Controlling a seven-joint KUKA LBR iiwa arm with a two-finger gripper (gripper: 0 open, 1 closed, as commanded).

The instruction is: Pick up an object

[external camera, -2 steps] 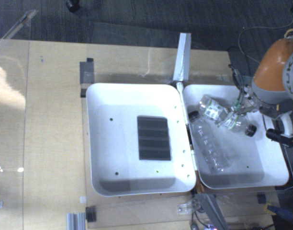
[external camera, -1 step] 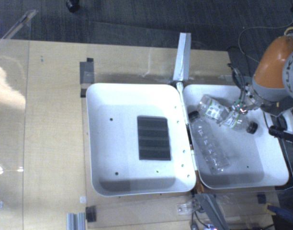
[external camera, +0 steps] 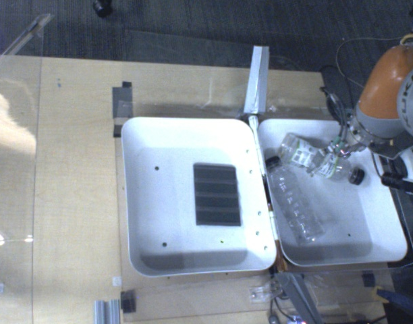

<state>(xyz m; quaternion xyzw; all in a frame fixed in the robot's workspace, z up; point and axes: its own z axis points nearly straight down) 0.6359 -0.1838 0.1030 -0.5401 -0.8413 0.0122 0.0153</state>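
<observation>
Two shallow white bins sit side by side on the wooden desk [external camera: 71,201]; the left bin [external camera: 152,248] carries a dark ribbed block [external camera: 216,194], and the right bin [external camera: 382,241] holds two clear plastic bottles. The gripper [external camera: 341,150] is low at the right end of the upper bottle [external camera: 308,157], whose long axis runs left from it, while the second bottle [external camera: 295,204] lies diagonally just below-left. Whether anything is gripped cannot be told.
</observation>
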